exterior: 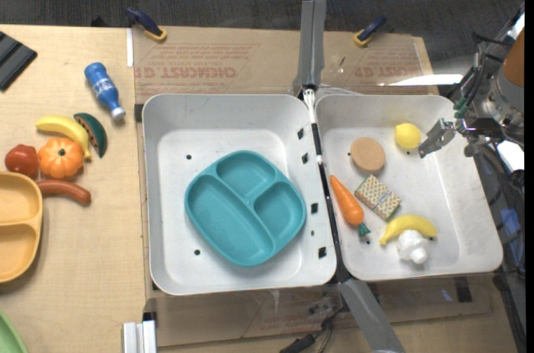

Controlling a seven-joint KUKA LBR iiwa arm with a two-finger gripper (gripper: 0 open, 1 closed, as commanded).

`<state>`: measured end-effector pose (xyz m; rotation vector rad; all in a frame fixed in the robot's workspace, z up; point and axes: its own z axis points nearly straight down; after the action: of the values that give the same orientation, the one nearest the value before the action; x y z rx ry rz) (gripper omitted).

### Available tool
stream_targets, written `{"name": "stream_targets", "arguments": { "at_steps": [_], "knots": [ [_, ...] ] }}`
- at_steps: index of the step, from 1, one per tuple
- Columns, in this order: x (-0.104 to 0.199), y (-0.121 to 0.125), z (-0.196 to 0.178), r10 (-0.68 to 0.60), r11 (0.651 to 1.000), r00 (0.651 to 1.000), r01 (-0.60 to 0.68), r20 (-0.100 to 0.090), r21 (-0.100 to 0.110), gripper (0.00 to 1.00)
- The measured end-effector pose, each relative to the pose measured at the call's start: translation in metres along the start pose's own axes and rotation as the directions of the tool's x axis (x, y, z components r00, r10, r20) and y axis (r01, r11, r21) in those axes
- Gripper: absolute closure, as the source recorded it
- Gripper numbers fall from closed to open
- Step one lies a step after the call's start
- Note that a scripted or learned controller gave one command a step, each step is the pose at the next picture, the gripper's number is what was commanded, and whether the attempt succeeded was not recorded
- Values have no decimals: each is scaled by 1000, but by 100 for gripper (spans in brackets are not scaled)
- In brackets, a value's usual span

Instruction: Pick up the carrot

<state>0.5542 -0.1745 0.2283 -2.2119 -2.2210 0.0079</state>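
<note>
Carrot [347,202] aslant, green tip toward near-right, by bin's left wall; gripper [450,134] fingers spread, holding nothing

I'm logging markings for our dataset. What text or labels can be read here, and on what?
"CHEMCAST GP", upside down and faint, on the brown sheet behind the left bin.
Similar print behind the right bin: too washed out to read.
Blue bottle label: too small to read.

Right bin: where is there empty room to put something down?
Right bin: bare floor along its right side, right of the banana, and a strip along the top wall above the lemon. It is crowded left of centre, around the carrot, cracker and cookie.
</note>
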Motion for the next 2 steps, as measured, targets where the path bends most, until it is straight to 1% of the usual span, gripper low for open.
{"name": "stream_targets", "arguments": {
  "at_steps": [1,2],
  "knots": [
    [40,106,52,-249,969,969,249,2,-3,0],
    [21,60,70,-385,923,923,385,2,-3,0]
  ]
}}
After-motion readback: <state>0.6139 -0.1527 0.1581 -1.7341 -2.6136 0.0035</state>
